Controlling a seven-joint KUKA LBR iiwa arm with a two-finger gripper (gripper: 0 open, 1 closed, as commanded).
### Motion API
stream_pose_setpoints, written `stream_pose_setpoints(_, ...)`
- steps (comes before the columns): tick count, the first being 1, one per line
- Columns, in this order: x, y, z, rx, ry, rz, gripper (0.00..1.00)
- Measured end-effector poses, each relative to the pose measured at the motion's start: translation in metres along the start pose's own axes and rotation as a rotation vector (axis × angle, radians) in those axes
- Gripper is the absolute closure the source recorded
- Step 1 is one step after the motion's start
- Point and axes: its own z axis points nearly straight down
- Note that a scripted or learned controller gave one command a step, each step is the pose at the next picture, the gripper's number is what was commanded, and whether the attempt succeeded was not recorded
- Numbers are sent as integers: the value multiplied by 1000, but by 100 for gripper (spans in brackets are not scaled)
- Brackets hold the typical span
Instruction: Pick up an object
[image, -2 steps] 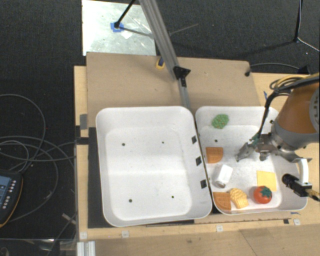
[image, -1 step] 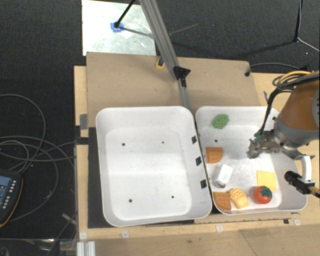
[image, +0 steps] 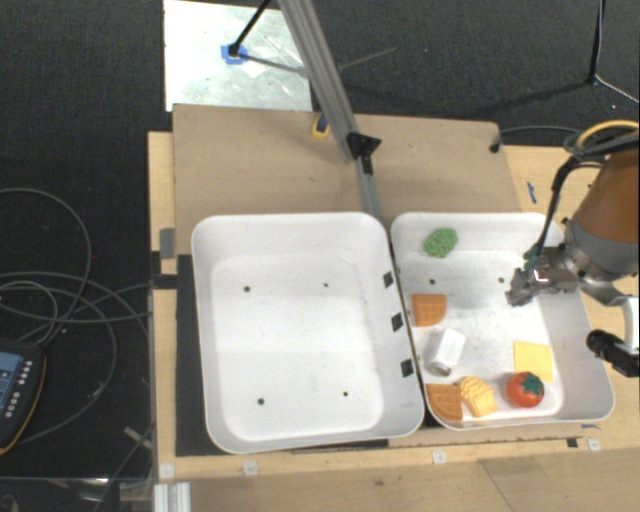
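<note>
No legible text, label, brand, number or sign on anything here

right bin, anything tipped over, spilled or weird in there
Nothing stands out. The white cup lies on its side in the right bin, but the toys there are scattered loose anyway. Nothing looks spilled or broken.

Grey tripod leg (image: 330, 85) over brown board (image: 260, 160), looped cables (image: 60, 290) and pendant (image: 15, 385) on dark floor.
</note>
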Motion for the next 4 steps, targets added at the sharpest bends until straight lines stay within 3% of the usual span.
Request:
stream_pose_setpoints(2, 9, 7, -90, -1, 0, -3, 100)
stream_pose_setpoints(3, 70, -8, -88, 5, 4, -8, 100)
stream_pose_setpoints(4, 111, -18, -79, 5, 4, -6, 100)
